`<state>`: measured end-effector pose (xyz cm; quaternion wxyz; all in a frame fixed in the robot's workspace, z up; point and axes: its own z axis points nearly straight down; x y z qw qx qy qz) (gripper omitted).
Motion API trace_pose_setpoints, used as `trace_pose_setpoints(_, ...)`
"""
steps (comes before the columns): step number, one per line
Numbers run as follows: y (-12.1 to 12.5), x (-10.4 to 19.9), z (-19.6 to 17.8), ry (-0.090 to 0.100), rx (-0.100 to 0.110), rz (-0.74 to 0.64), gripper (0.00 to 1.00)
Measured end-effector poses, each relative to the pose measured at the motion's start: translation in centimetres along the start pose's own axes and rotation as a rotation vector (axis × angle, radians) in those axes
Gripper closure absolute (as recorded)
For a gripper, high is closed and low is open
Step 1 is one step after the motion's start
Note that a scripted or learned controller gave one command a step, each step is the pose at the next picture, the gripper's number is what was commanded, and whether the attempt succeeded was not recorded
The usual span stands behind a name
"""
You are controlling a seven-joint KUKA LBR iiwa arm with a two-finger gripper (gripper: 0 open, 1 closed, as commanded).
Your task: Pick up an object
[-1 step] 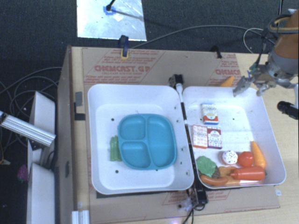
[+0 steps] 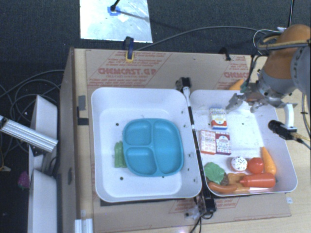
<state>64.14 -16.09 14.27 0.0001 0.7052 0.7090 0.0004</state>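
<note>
My gripper [image 2: 241, 106] hangs over the far part of the right bin [image 2: 291, 178], open, with nothing between its fingers. Just left of and below it stands a small white carton with a red and blue label [image 2: 218, 119]. Nearer the front a red-and-white box [image 2: 215, 142] lies flat. Along the front edge sit a green leafy piece [image 2: 214, 171], a white ball [image 2: 238, 164], a red tomato [image 2: 256, 165], an orange carrot [image 2: 268, 160] and a red sausage [image 2: 256, 181]. The arm's grey body hides the far right corner.
The left bin [image 2: 104, 130] holds a blue divided plate [image 2: 152, 146] with a green piece [image 2: 119, 155] against its left side. A black divider rail [image 2: 192, 130] separates the bins. An orange object [image 2: 236, 85] peeks out at the right bin's far rim.
</note>
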Motion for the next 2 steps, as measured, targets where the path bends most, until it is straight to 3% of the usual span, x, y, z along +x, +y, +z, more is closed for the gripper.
trace_pose_setpoints(1,0.1,5.0,5.9,0.001,0.001,0.001,0.0)
trace_pose_setpoints(2,0.3,4.9,4.7,0.0,-0.003,-0.001,1.0)
